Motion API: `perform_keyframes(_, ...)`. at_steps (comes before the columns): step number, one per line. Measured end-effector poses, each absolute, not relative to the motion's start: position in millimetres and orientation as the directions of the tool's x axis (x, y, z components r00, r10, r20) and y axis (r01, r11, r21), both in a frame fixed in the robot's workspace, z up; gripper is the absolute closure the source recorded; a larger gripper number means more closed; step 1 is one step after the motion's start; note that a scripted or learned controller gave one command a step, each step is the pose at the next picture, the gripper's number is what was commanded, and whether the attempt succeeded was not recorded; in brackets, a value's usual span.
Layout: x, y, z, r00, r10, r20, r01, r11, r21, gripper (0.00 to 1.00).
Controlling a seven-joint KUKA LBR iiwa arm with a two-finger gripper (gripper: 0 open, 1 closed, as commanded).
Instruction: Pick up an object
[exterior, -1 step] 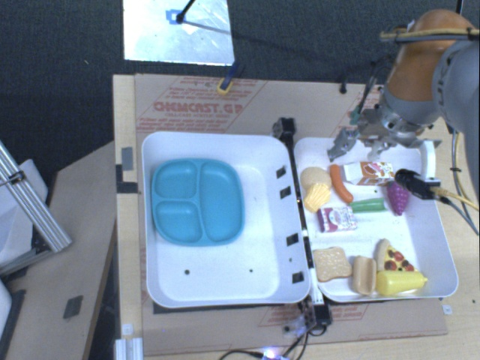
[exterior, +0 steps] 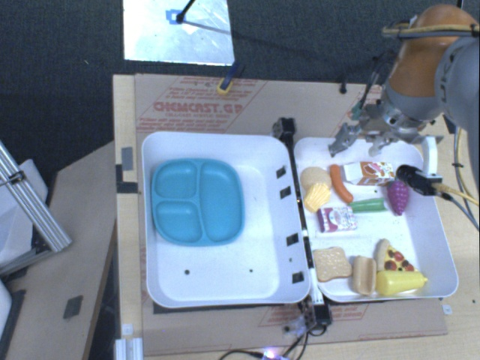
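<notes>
Right bin (exterior: 442, 255), lower right of the frame: eleven toy food items, all lying loose on the bin floor.
- One orange carrot or sausage (exterior: 341, 184), slanted, centre-left.
- One yellow corn cob (exterior: 318, 196), touching its left side.
- One pale bun (exterior: 314, 177), just above the corn.
- One small carton (exterior: 372, 172) with red print, right of the carrot.
- One green stick-shaped piece (exterior: 369, 205), below the carton.
- One purple grape bunch (exterior: 397, 196), right of the green piece.
- One small printed packet (exterior: 337, 219), centre.
- One square cracker (exterior: 331, 263), lower left.
- One bread roll (exterior: 364, 274), beside the cracker.
- One pizza slice (exterior: 393, 257), lower right.
- One yellow piece (exterior: 400, 281), under the pizza slice.

Gripper (exterior: 352, 133): one, above the upper edge of the right bin, fingers apart, with nothing between them. The grey arm (exterior: 439, 58) with its orange band enters from the upper right.

Left bin (exterior: 169, 291), centre of the frame: one blue divided tray (exterior: 198, 202) with three compartments.
</notes>
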State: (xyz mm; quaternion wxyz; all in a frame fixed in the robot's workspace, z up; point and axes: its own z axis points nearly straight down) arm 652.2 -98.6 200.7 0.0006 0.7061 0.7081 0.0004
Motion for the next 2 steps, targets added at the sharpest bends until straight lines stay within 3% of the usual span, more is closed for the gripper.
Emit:
perform_keyframes(1,643.5,-100,142,0.0,1.0,0.0,1.0,0.0,-0.003,0.0)
perform_keyframes(2,645.5,-99,94,0.0,1.0,0.002,1.0,0.0,0.004,0.0)
